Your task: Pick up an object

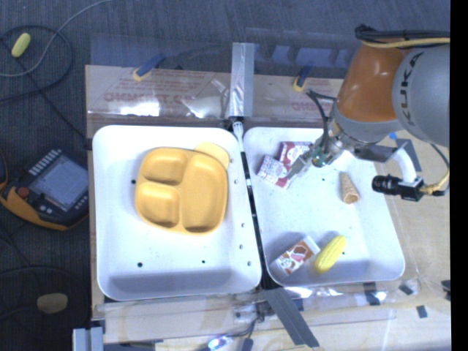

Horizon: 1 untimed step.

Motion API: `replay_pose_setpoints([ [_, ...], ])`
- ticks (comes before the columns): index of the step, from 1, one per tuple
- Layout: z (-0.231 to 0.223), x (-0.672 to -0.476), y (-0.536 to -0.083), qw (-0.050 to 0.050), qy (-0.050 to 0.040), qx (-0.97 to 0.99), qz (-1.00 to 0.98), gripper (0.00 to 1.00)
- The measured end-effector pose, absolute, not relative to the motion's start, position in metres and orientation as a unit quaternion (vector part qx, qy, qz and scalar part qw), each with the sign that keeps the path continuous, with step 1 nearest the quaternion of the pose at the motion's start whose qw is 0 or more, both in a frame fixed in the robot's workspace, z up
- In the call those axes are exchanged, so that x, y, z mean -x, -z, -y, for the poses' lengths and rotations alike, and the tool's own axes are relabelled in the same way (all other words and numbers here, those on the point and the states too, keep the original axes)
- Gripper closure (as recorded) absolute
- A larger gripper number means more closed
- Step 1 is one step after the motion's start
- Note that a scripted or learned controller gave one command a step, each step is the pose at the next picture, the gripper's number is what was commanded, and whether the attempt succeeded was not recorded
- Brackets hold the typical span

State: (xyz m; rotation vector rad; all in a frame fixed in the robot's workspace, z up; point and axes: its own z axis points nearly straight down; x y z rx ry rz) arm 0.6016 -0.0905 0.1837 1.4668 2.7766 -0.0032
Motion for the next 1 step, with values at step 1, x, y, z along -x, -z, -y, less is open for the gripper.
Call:
replay_pose_setpoints([
  [1, 0.0488, -0.6483, -0.1835, 0.000, 0.0008, -0.596, -0.803, 1.00],
])
